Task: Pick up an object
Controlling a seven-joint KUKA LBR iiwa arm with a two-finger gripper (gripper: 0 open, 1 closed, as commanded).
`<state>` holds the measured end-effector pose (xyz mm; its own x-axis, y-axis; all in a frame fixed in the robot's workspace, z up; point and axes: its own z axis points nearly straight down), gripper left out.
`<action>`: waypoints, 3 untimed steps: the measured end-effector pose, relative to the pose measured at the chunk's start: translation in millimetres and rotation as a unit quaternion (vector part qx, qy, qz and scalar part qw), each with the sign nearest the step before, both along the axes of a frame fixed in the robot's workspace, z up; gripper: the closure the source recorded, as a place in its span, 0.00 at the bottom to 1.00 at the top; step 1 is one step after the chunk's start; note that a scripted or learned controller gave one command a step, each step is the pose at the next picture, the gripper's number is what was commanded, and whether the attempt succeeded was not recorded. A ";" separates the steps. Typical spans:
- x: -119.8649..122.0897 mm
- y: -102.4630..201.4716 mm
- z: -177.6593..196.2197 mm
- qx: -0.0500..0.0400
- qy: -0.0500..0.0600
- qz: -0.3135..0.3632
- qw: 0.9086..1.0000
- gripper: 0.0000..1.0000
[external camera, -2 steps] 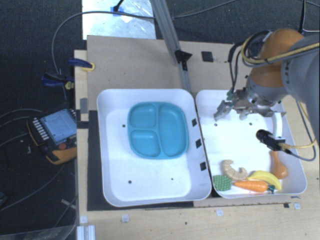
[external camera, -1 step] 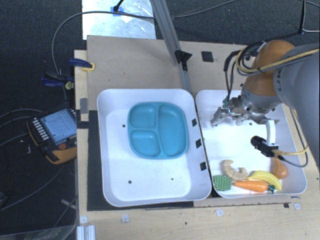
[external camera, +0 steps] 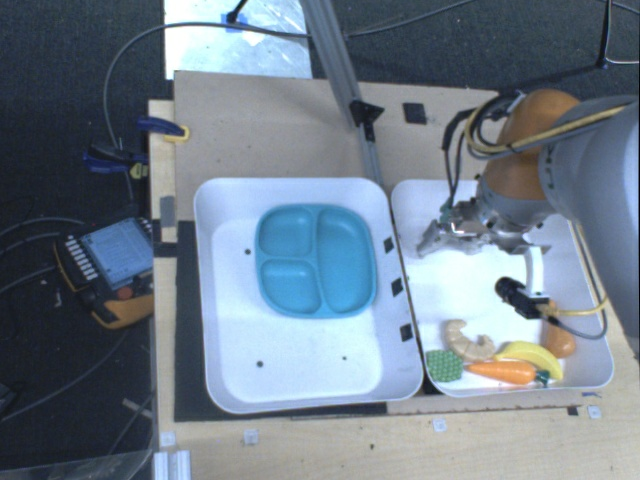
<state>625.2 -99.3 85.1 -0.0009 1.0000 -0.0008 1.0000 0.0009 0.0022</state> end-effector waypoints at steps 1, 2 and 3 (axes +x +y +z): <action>1.8 -0.2 13.1 0.000 -0.003 0.000 1.000 1.00; 2.7 10.5 67.7 0.000 -0.003 0.002 1.000 1.00; 8.4 12.7 112.7 0.000 -0.003 0.002 1.000 1.00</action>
